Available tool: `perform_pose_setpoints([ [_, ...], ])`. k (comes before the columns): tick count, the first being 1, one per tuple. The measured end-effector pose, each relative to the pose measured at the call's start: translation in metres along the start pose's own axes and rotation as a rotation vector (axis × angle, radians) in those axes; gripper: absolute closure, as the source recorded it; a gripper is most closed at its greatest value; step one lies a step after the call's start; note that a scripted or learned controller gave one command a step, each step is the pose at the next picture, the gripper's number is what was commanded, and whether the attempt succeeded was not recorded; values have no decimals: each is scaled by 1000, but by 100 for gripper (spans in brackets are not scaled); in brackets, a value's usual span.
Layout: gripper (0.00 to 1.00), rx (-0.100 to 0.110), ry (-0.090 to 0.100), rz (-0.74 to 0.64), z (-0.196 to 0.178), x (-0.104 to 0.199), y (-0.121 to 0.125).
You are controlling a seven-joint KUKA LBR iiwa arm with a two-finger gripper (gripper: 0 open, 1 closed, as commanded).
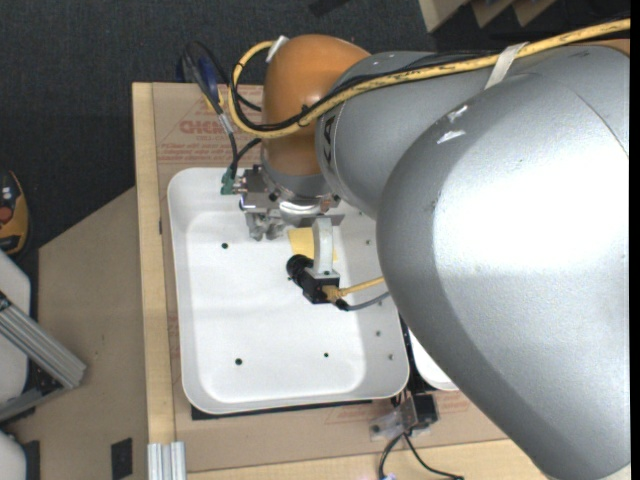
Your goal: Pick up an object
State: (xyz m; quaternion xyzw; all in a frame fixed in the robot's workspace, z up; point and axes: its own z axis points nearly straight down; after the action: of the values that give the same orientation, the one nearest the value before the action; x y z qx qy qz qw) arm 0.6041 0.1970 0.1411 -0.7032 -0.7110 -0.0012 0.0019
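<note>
Grey metal is filling the right of the view, where the arm (500, 268) is reaching in closest to the camera. It is covering most of the right bin (430, 368), of which a pale sliver is showing under its lower edge. Beyond it, the left bin (270, 390) is lying on the brown worktop (155, 268), and its white floor is carrying a few small dark spots.

In the far half of that bin, a pale yellow flat piece (300, 240) is lying on the floor, just to the right of the gripper (262, 230) and apart from the bin walls. Robot hardware is hiding part of it, so its long axis and the way it is pointing cannot be told; the part that is showing is looking roughly square.

The gripper is pointing down at the bin floor near the far left corner, beside the piece and not over it. Whether it is open or closed cannot be told from this angle. Above it, the orange band (300, 78) is bulging over the wrist.

Farther on, red lettering (195, 126) is running along the worktop's far strip. Cables (212, 90) are crossing it, and it is reading no further than "GI". Dark carpet (100, 28) is lying beyond.
</note>
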Motion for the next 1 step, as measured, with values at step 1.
perform_pose_setpoints([
  [1, 100, 9, -4, 6, 15, 31, -70],
])
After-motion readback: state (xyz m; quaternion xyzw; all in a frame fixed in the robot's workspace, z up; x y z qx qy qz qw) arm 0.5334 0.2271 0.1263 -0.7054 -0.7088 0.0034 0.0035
